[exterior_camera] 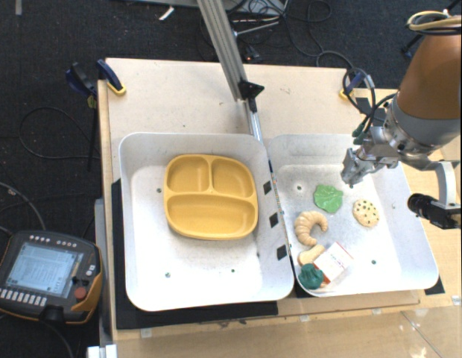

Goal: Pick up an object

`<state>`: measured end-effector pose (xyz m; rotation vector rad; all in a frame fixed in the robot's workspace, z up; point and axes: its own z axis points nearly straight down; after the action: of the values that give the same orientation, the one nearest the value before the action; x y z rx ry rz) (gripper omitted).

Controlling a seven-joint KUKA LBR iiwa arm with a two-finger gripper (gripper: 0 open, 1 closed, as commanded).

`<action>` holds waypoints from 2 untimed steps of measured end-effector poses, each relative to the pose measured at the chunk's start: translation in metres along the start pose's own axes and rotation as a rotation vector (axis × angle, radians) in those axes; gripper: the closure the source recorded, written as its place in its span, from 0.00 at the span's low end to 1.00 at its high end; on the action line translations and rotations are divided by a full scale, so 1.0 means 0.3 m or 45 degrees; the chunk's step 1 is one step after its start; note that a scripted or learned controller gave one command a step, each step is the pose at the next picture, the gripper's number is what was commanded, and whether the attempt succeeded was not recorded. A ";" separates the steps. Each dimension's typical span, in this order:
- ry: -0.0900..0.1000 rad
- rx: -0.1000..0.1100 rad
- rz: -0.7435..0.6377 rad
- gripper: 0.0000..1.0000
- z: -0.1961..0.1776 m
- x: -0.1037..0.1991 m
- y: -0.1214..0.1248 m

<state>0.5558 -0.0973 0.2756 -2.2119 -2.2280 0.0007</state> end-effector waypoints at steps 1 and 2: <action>0.001 0.001 -0.001 1.00 0.034 0.175 -0.047; 0.001 0.001 -0.001 1.00 0.089 0.350 -0.069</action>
<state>0.5342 0.0075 0.2491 -2.2103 -2.2282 0.0009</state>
